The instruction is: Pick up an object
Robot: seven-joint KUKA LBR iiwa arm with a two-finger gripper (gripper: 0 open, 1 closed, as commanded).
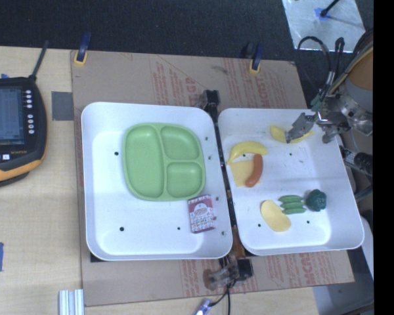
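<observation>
My gripper (313,130) sits at the upper right of the frame, over the far right corner of the right bin (335,195). My 2 fingers are spread apart: one dark fingertip (295,134) comes down beside a small yellow piece (280,134) lying near the bin's upper wall, the other hangs further right. Nothing is between them. Whether that fingertip touches the yellow piece, I cannot tell.

Lower in the same bin, toward its left side, a yellow banana (245,150) curves over a yellow wedge (238,172), and an orange-red sausage (254,170) lies against them, tilted. Toward the bottom of the bin are a yellow chip-shaped piece (275,216), a green bean pod (291,204) just above and right of it, and a dark green broccoli floret (316,199) touching the pod's right end.

The left bin (102,195) holds a light green divided plate (163,161) with 3 compartments, lying flat in its upper middle, and a small red and white packet (201,214) just below the plate's lower right corner.

At the left edge of the frame a black and orange teach pendant (12,128) rests on the bench (33,241).
</observation>
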